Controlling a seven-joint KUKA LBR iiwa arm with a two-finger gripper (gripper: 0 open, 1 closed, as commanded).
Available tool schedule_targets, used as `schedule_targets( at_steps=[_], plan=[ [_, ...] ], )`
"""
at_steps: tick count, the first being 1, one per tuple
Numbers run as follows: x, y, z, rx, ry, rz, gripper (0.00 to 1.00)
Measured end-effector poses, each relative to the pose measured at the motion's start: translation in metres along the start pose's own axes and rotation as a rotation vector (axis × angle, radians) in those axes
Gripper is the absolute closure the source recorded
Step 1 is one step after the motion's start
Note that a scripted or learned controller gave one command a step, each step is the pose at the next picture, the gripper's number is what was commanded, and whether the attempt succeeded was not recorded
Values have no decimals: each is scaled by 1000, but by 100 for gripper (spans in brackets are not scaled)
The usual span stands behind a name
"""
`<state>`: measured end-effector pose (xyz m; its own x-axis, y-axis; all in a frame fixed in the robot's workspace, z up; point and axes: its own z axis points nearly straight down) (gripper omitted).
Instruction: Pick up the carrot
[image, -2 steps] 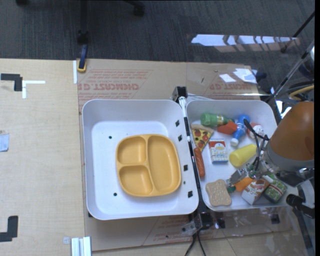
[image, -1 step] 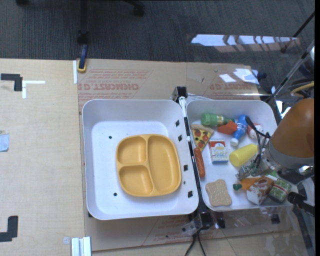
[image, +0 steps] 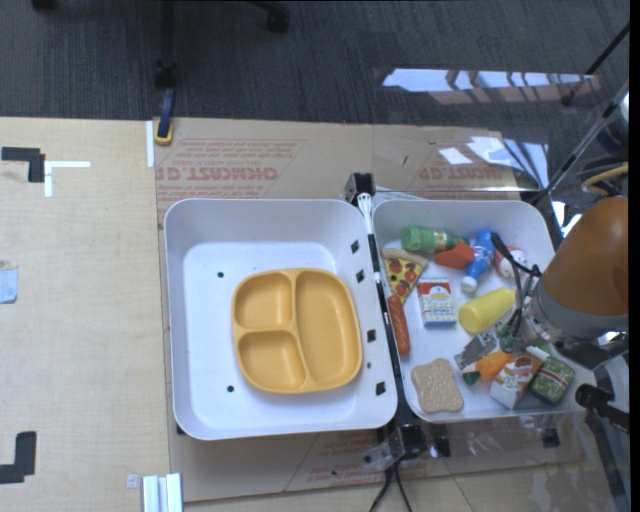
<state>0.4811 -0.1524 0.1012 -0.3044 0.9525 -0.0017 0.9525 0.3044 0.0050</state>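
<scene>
A: Camera view. Where's the carrot?

B: Right bin (image: 540, 225), lower part. Orange carrot (image: 492, 365) lies just beside the slice of bread (image: 437, 386) and touching the small cartons (image: 530, 380).

A: End effector?

B: End effector (image: 478, 352) is low in the bin, right at the carrot's left end. Metal fingers look spread around that tip, not closed on it; carrot lies on the bin floor, so no hold.

A: Step?

B: Looks like the reach-down before the grasp. Next it likely needs to close on the carrot, then lift straight up. Clutter is tight, so the cartons may get nudged.

A: Left bin?

B: Left bin (image: 190, 330) carries a yellow divided plate (image: 297, 330).
</scene>
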Motion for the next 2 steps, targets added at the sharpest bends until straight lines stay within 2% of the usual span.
schedule_targets(
  at_steps=[1,2],
  plan=[
    [-1,2,-9,-3,-2,4,100],
    [72,37,-90,4,-1,206,100]
  ],
)
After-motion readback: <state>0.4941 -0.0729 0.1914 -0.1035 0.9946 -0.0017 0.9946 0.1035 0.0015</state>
